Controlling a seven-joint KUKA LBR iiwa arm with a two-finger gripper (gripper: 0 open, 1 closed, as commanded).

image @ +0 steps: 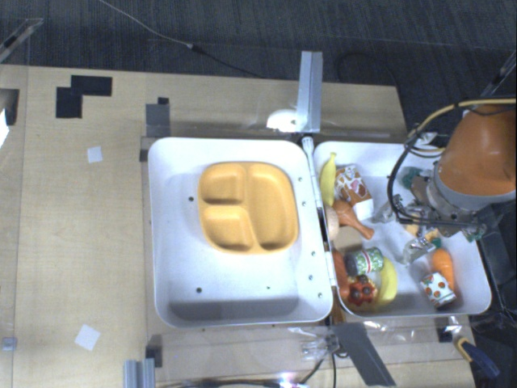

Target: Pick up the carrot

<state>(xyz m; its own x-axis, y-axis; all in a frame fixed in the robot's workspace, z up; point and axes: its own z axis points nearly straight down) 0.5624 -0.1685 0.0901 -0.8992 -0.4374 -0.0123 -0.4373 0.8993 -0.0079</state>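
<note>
The carrot (442,263) is a short orange piece lying near the right wall of the right bin (380,166), just above a small red-and-white can (437,290). My gripper (422,241) hangs under the arm's orange band (483,160), low over the bin and just up and left of the carrot. The wrist and its cables cover the area around the carrot's upper end, and whether the gripper touches the carrot cannot be made out.
The right bin also holds a banana (328,179), a brown drumstick-shaped toy (354,216), a spotted packet (350,183), a green-labelled can (368,261), a second small banana (389,281) and red berries (360,290). In the left bin (174,241) lies a yellow divided plate (246,205).
</note>
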